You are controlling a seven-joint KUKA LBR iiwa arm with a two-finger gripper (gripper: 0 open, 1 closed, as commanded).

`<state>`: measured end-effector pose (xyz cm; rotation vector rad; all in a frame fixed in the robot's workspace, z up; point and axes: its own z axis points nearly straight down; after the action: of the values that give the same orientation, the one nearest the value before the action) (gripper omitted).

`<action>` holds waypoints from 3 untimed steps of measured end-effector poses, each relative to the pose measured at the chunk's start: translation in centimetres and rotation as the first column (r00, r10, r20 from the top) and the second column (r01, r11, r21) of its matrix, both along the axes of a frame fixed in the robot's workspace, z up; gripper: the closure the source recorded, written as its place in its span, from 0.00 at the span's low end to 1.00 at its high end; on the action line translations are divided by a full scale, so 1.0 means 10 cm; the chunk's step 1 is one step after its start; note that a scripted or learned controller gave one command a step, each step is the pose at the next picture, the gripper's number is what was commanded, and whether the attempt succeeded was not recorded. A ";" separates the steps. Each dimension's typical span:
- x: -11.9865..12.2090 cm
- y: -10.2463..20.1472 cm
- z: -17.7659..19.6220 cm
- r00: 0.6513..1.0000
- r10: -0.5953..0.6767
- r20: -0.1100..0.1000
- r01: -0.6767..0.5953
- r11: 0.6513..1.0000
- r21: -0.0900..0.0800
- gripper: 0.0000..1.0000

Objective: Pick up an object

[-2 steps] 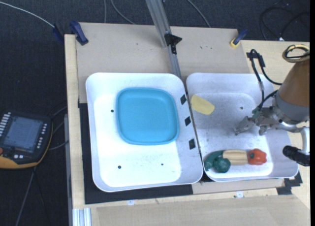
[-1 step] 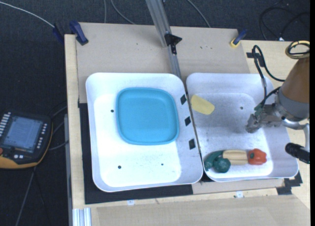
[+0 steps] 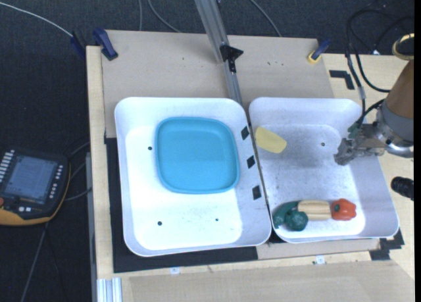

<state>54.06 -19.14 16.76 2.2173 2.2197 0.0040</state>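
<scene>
The right bin (image 3: 309,113) holds a pale yellow flat piece (image 3: 270,140) near its left wall. Along its front edge lie a dark green object (image 3: 290,218), a tan cylinder (image 3: 314,210) and a red-orange object (image 3: 343,210), side by side. My gripper (image 3: 346,154) hangs over the right side of this bin, at the end of the grey arm that enters from the right. It is above and right of the row of three objects, apart from them. Nothing shows between its fingertips.
The left bin (image 3: 131,169) contains a light blue square plate (image 3: 197,154). A metal pole (image 3: 214,18) slants down to the gap between the bins. Blue and yellow clamps sit at the bench's back corners. A handheld control pendant (image 3: 29,185) lies off the bench at left.
</scene>
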 end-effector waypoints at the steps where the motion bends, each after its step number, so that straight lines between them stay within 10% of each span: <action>1: 0.01 0.00 0.35 1.000 -0.001 -0.001 0.001 1.000 0.000 1.00; 3: 0.35 1.00 0.43 1.000 0.005 -0.004 -0.005 1.000 0.002 1.00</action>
<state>57.57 -9.19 21.10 2.2155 2.2281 0.0022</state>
